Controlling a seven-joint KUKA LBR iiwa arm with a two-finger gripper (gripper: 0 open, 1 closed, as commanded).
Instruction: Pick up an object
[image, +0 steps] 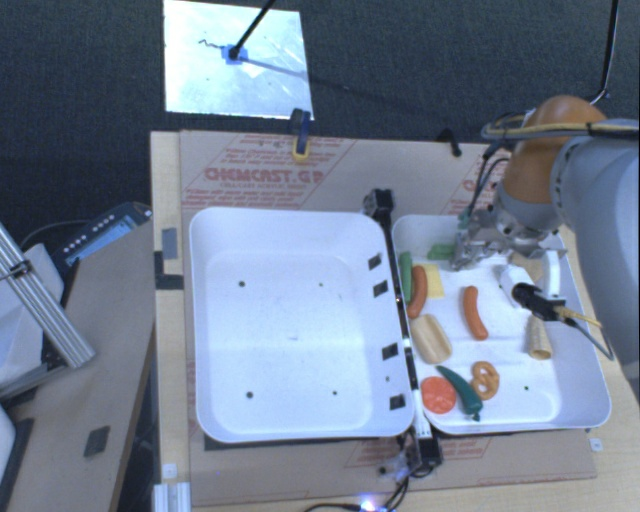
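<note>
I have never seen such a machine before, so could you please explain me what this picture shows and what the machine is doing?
This is one picture, taken by a camera fixed above a workbench and looking down at a slant. The grey machine with the orange band on the right is a robot arm. At its end is a gripper, a tool with two fingers for picking things up.

On the bench lie two shallow white bins side by side. The left bin has bare white floor. The right bin holds toy food: a hot dog bun, two sausages, a tomato, a green pepper, a pretzel and some other pieces.

The gripper is low over the far end of the right bin, near a small green piece. I cannot tell whether it holds anything.
</note>
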